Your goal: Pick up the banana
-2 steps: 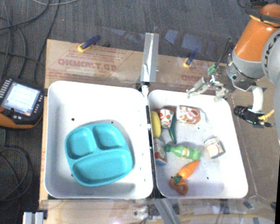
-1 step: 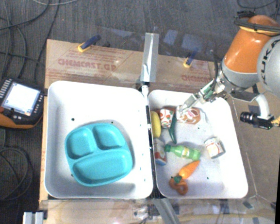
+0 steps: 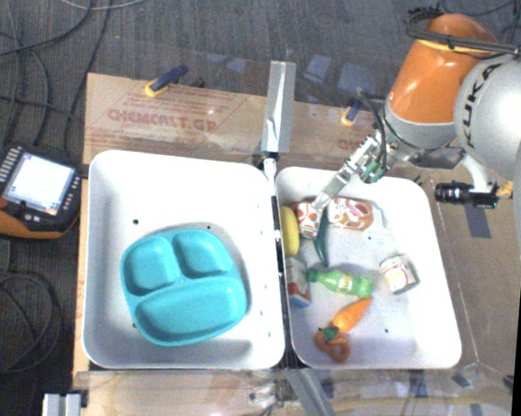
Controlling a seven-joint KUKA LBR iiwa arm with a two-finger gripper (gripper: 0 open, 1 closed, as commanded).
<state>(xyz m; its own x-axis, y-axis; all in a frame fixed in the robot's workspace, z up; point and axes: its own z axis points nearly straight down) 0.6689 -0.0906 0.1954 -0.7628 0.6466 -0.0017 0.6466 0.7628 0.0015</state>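
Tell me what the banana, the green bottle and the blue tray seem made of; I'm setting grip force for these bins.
Banana: smooth, evenly yellow and unmarked, so probably a plastic toy rather than fruit. Green bottle: glossy, partly see-through green, likely plastic. Blue tray: moulded turquoise plastic with three compartments, soft sheen, rounded edges. Hardness cannot be judged from this view.
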